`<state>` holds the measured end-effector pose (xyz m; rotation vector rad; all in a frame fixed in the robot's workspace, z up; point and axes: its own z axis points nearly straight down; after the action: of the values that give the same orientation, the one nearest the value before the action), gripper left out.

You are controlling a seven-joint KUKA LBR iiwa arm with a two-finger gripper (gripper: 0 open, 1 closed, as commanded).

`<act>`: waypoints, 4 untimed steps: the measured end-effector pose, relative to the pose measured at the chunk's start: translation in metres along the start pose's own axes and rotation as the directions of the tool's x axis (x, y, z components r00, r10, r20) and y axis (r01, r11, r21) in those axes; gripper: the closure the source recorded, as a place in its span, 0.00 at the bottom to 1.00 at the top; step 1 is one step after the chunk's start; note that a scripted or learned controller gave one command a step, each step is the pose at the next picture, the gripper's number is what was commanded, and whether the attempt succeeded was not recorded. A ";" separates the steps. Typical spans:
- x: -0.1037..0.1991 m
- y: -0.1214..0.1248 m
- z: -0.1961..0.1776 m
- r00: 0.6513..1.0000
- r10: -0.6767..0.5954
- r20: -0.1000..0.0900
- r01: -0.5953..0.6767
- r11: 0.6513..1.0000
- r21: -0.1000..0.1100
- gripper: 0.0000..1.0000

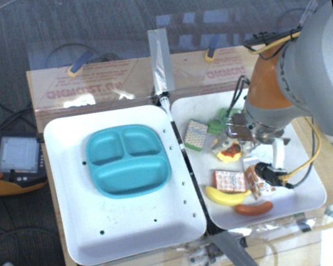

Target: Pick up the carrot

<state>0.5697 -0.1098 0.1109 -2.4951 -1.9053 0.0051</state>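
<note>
i've got the gripper [239,138] down in the right bin [311,196], right of centre frame, over the carrot [229,150]. can't tell what it's got. next move is a straight lift, i reckon.

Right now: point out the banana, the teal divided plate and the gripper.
banana [223,196]: camera view, middle of its yellow curve.
teal divided plate [131,181]: camera view, floor of its large near compartment.
gripper [239,137]: camera view, at its tip over the right bin's items.
</note>
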 end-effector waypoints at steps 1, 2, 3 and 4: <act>0.000 0.000 0.000 1.000 0.000 0.000 0.000 1.000 0.000 0.00; 0.011 0.064 0.022 1.000 -0.005 0.000 0.005 1.000 -0.011 0.00; -0.071 0.060 -0.006 1.000 0.019 0.003 -0.019 1.000 -0.003 0.00; -0.059 0.033 -0.035 0.961 0.278 0.001 -0.278 0.961 0.001 0.00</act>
<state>0.5858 -0.1753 0.1460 -2.7382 -1.5364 0.0069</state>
